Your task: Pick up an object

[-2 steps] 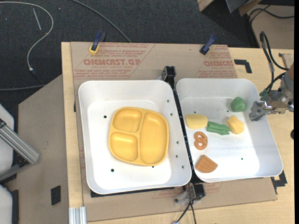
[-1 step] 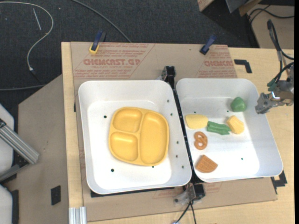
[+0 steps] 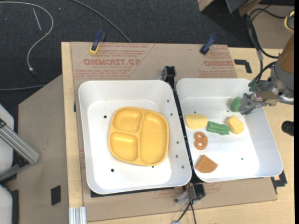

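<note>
Two white bins stood side by side on the bench; the left bin (image 3: 88,125) held a yellow divided plate (image 3: 138,136). In the right bin (image 3: 261,164), nearest the camera, lay an orange wedge (image 3: 206,164); beyond it a pretzel (image 3: 200,140); then a green piece (image 3: 218,128), flanked by a pale yellow block (image 3: 196,121) and a yellow chunk (image 3: 236,124). Farthest, the gripper (image 3: 246,105) hung over that bin beside a green round object (image 3: 236,103); its opening and any grasp could not be determined.
</note>
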Robot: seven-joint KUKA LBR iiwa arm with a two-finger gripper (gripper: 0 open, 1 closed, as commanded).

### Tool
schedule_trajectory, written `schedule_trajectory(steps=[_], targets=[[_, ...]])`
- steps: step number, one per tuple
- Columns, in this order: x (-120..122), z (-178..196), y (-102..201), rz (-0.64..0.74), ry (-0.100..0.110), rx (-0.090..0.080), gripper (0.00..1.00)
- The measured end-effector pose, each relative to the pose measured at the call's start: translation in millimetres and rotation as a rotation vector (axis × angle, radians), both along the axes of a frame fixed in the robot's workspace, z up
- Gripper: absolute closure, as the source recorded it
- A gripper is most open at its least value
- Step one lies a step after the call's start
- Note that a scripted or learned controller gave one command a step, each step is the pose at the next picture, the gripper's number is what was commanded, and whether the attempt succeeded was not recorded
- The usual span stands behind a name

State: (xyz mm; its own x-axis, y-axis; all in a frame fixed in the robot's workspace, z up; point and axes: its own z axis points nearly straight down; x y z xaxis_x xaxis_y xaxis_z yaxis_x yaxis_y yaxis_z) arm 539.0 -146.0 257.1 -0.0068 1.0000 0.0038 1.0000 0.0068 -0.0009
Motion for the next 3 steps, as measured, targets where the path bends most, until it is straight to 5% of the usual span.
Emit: schedule_trajectory(steps=[3], targets=[[33,-21,168,-0.001,-0.001,-0.002,1.00]])
